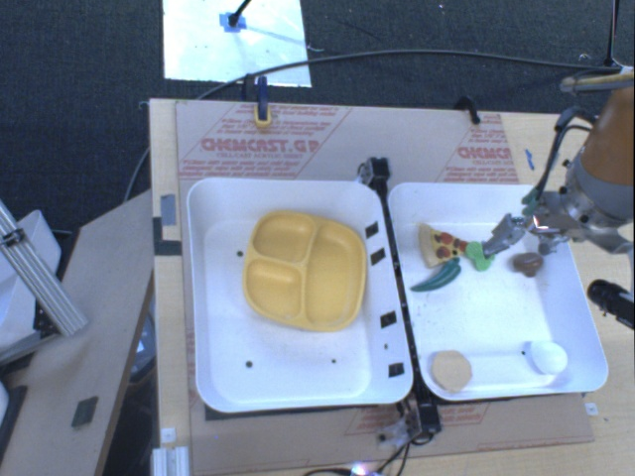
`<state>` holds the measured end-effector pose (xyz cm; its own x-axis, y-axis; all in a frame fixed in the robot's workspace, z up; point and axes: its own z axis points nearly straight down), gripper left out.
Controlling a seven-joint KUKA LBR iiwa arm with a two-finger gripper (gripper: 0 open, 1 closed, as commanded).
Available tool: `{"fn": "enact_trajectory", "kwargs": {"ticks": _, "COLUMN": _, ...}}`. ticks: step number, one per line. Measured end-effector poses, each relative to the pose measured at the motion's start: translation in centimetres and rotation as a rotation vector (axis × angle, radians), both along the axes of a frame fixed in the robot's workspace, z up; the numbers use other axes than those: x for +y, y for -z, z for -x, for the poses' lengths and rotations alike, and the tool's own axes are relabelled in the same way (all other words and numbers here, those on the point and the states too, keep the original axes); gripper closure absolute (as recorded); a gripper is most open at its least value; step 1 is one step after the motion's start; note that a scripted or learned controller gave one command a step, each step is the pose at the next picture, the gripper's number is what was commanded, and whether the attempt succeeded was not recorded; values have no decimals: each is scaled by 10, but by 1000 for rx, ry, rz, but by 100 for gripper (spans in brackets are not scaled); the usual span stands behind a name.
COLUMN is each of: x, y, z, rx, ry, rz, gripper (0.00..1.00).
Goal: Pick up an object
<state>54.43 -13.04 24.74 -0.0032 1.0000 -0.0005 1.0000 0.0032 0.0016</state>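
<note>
The board beneath the two bins is printed in red with "CHEMCAST GP" [260, 147] at far left, and a second, partly covered print of the same kind is seen at far right [483, 153]; no other writing can be read. A yellow compartment plate [305, 269] with three sections is set in the left bin [213, 365]. In the right bin [571, 296] the loose objects are found: a pizza slice [437, 243] in tan with red spots lies at the far left of the bin, a dark green pepper [437, 278] with a bright green stem [480, 259] is placed just beside it on the near side, a small brown lump [528, 263] sits to the right of the stem, a round tan disc [451, 370] rests in the near left corner, and a white egg-shaped object [546, 356] rests in the near right corner. The gripper [501, 236] is positioned at the far side of the right bin, with its tip at the green stem; whether the fingers are apart or together cannot be told, and no object is seen between them. A blue-handled clamp [262, 102] is fixed at the far edge of the board, and a white sheet [236, 28] lies on the dark floor beyond it
</note>
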Motion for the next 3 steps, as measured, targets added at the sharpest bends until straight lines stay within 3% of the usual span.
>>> {"fn": "enact_trajectory", "kwargs": {"ticks": 3, "x": 3, "y": 159, "z": 12, "rx": 4, "ry": 2, "rz": -2, "gripper": 0}}
